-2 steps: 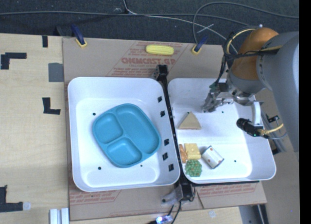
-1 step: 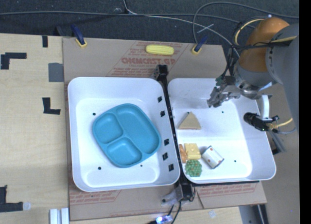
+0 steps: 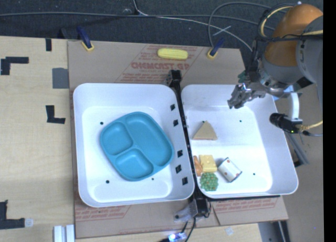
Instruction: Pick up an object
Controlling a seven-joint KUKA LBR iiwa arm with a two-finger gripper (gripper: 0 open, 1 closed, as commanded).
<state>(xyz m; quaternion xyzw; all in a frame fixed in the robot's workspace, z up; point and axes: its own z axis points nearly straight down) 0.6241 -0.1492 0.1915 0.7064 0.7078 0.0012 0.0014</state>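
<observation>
White bins sit side by side on the bench (image 3: 31, 130); the left bin (image 3: 86, 96) holds a blue divided plate (image 3: 136, 145). In the right bin (image 3: 278, 172) lie a tan wedge (image 3: 205, 131), yellow block (image 3: 208, 162), white cylinder (image 3: 229, 169) and green piece (image 3: 209, 181). The claw (image 3: 239, 98) hangs over that bin's far edge; whether it is apart or together, I cannot tell.

Yellow banana-like piece (image 3: 172, 54) on cardboard (image 3: 131, 67) behind the bins, blue clamps (image 3: 84, 39) at its corners

Two white bins (image 3: 84, 146), one blue divided plate (image 3: 136, 145), five small items in the right bin, one yellow banana (image 3: 172, 54)
</observation>
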